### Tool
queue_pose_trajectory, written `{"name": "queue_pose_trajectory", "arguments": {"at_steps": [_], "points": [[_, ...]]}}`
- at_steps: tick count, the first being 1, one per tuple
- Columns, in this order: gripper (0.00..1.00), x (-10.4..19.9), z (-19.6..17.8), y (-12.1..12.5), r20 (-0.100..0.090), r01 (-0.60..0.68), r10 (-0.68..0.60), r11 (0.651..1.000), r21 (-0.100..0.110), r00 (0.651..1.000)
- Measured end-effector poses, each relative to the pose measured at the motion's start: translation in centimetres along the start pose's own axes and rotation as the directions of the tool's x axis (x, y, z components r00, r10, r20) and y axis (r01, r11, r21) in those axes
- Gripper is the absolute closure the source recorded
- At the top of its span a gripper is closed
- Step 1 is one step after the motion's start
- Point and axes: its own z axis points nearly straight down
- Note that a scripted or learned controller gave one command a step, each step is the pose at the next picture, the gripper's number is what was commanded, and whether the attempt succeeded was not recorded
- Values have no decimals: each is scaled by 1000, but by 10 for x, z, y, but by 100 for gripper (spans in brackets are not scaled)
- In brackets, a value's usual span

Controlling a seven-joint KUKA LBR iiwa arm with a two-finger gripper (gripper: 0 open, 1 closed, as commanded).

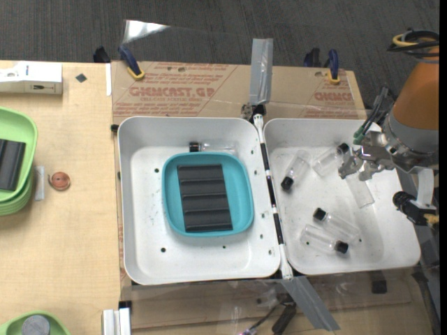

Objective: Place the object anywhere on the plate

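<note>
The arm [419, 110] is grey with an orange band, a metallic end effector [360, 165] and yellow-black cables.

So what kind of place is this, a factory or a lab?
Most likely a robotics test lab. Two white bins sit on a clamped cardboard sheet, a robot arm reaches over small clear vials, and a teal plate waits beside them.

Bins [140, 250]: white plastic, smooth, slight sheen. Plate [241, 201]: teal plastic, smooth, semi-gloss; its insert [204, 197] is black, ribbed, matt. Vials [327, 239]: clear glossy plastic or glass, cannot tell which, with black caps. Bench [56, 257]: pale wood, matt. Sheet [209, 86] behind the bins: brown printed cardboard, matt. Tape [260, 68]: grey, dull sheen. Gripper [360, 162]: bare metal, satin. Arm [419, 103]: orange band, smooth. Floor [209, 12]: dark carpet, rough.
</note>
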Motion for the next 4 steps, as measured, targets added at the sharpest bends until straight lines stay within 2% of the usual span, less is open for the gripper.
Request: {"name": "queue_pose_trajectory", "arguments": {"at_steps": [1,2,3,4], "points": [[100,88,-3,-44,-1,251,-251,968,1,968],[100,151,-14,-51,0,501,-501,865,-1,865],[0,151,-14,-51,0,501,-501,865,-1,865],[0,162,-3,19,1,467,-467,884,1,884]]}}
